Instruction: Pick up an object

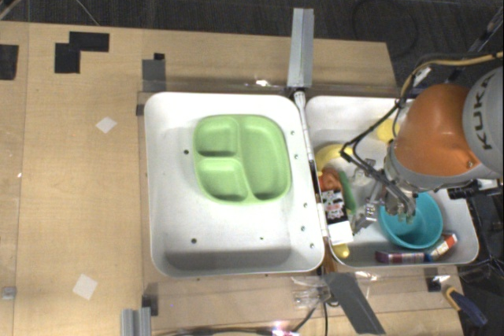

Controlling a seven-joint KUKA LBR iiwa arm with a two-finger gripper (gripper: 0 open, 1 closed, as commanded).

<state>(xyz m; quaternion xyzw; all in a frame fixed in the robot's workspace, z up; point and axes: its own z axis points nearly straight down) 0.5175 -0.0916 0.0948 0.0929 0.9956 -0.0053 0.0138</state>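
Note:
My gripper hangs low in the right bin, under the arm's orange band. It sits over the left rim of a teal bowl. Left of it lie an orange and green carrot-like toy and a yellow piece. A small white and black box rests by the bin's left wall. A dark marker and a small red-capped tube lie along the front wall. The arm hides part of the bin behind it.
The left bin holds a light green divided tray. A metal divider post stands behind the two bins. Cables run over the arm at the right. Bare wooden bench spreads to the left.

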